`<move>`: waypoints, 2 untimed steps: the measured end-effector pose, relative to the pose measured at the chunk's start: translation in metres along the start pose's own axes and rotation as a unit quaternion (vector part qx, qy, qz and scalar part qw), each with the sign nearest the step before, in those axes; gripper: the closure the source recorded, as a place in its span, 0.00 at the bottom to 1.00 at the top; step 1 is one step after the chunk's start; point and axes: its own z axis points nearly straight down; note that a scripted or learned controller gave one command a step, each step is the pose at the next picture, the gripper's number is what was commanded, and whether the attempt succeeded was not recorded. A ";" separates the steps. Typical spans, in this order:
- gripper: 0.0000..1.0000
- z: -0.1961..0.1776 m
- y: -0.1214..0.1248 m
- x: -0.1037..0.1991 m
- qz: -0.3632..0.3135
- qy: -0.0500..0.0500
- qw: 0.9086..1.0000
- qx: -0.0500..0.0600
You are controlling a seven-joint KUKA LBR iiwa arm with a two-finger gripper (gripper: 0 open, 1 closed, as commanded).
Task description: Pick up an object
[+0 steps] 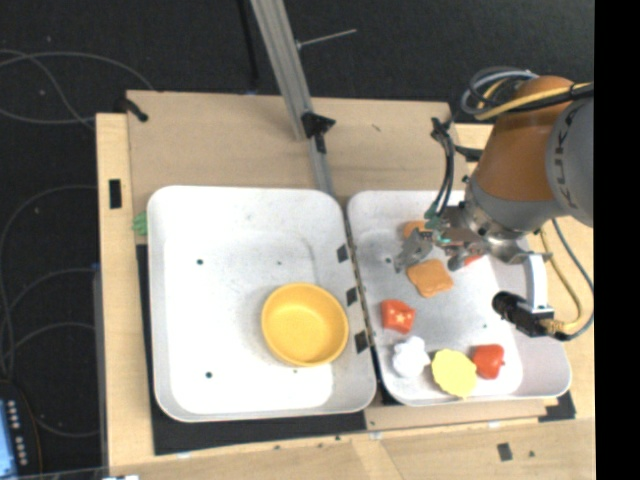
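My gripper (435,253) hangs over the upper middle of the right bin (540,368), its fingers spread apart and open. Just below and between the fingertips lies a flat orange square piece (432,279) on the bin floor; nothing is held. A small orange lump (412,230) sits by the gripper's left side. Further toward the front lie a red-orange item (398,316), a white lump (408,356), a yellow disc (454,371) and a red piece (488,360).
A yellow bowl (304,323) sits in the left bin (200,228), near the divider between the bins. A slanted metal post (285,58) rises behind the bins. A black cable fitting (520,313) hangs off the arm over the right bin.
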 end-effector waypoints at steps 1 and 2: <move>0.00 0.000 0.000 0.000 0.001 0.000 1.000 0.000; 0.00 0.054 0.007 -0.009 0.002 -0.002 1.000 0.002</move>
